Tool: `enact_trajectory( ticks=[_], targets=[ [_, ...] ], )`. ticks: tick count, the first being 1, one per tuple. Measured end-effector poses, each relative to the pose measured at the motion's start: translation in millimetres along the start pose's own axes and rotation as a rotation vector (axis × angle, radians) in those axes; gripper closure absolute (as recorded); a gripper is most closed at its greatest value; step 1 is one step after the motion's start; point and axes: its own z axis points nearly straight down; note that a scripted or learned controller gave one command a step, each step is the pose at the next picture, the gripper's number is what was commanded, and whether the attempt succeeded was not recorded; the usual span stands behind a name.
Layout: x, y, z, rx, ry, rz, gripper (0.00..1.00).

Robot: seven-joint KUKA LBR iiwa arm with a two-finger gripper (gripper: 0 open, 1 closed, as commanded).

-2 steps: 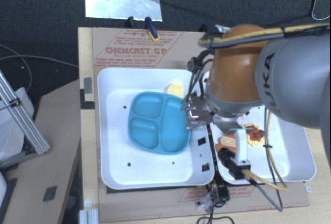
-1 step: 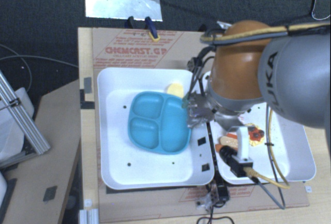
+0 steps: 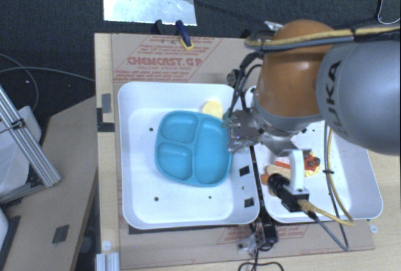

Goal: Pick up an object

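We see the blue tray [image 3: 191, 156] in the left bin [image 3: 135, 201], its right edge beside the jaws [image 3: 237, 133]; their state we cannot tell.

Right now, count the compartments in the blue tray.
3. The blue tray in the left bin has two small compartments on its left and one long one on its right.

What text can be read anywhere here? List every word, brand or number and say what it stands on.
"CHEMCAST GP", red print, on the brown sheet under the bins, behind the left bin.
A smaller red line below it on that sheet: too blurred to read.
"UKA", dark letters running down the grey arm; the start of the brand is cut off by the orange band.
The blue divided plate carries no text.
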Motion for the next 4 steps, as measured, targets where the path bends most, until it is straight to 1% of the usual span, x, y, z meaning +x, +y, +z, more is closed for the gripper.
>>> enact_trajectory(
  ticks=[1, 2, 4],
  targets=[
    [57.1, -0.4, -118.3, -0.010, 0.004, -0.004, 1.00],
    [53.3, -0.4, -122.6, 0.000, -0.002, -0.003, 1.00],
    [53.5, 1.0, -143.8, -0.004, -0.002, -0.016, 1.00]
  ],
)
